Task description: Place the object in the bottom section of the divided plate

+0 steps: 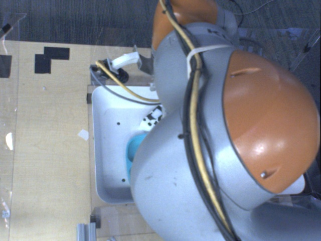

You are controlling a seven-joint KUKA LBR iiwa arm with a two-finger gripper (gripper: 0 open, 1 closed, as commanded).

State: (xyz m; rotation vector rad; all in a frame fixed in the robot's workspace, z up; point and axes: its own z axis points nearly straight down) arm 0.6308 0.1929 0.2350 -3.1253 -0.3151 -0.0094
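A grey arm (190,149) is closest to the camera and takes up the middle and right of the view. It has a large glossy orange cap (271,119) on one joint and an orange band (183,6) at the top, above the wrist. The arm covers the jaws, so I cannot tell whether they are wide, narrow or holding anything. Places below are given from the wrist end that carries them.

Beneath the wrist end lies a white bin (100,154). Its left wall and a strip of its floor are in view. Just beside the wrist end, at the arm's edge, a small black-and-white spotted piece (153,115) rests on the bin floor. A little farther from the wrist, a curved blue edge (133,152) pokes out from under the arm, also inside the bin. It is rounded like a plate's rim, but the arm covers its sections. A patch of white floor separates the spotted piece from the blue edge. I cannot tell which thing is the task's object, or whether it lies on the plate.

Farther out, left of the bin, is a pale wooden bench (45,174). A white scrap (83,133) lies on it near the bin wall. Black tape (50,59) marks the bench well away from the wrist. Beyond the bench, along the top, is dark carpet (75,9).
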